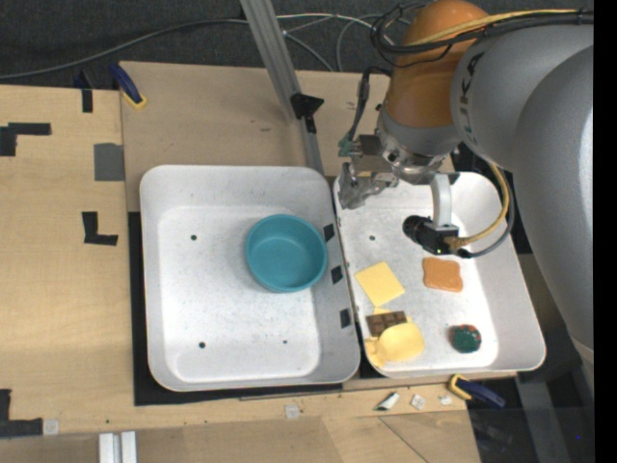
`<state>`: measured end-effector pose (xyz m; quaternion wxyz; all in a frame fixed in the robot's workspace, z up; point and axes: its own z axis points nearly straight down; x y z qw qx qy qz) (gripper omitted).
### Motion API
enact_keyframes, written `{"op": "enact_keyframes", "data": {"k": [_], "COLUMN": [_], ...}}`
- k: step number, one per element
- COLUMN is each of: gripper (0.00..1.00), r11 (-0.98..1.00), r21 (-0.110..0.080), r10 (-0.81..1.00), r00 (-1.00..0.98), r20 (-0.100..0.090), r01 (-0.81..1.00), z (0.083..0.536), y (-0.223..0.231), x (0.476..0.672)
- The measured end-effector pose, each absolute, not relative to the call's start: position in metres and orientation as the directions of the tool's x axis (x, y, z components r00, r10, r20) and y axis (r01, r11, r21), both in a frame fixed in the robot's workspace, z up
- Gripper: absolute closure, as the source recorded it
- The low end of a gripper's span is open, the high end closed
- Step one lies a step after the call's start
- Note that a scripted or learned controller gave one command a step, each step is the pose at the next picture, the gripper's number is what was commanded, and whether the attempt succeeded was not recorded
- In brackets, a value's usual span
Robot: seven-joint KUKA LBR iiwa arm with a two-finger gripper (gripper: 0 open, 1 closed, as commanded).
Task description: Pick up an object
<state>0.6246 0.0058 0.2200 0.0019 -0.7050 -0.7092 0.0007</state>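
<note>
My gripper (359, 189) hangs over the far left corner of the right bin (501, 355), below the orange wrist band. A blue bowl (284, 252) sits in the middle of the left bin (174, 201). In the right bin lie a flat yellow square (379, 284), an orange block (442, 275), a small brown piece (386, 322), a yellow lump (400, 341) and a small dark green object (466, 338). None of them is between the fingers.
A grey metal pole (280, 66) slants down from the top to the gap between the bins. Cables (482, 234) loop from the wrist over the right bin. Black tape marks and clamps sit on the wooden bench (58, 258).
</note>
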Motion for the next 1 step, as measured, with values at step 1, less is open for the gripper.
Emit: {"op": "enact_keyframes", "data": {"k": [1], "gripper": [1.0], "r11": [0.007], "r21": [-0.003], "r10": [1.0], "r00": [-0.007], "r20": [0.001], "r01": [1.0], "z": [0.2223], "y": [0.0525], "x": [0.6169]}}
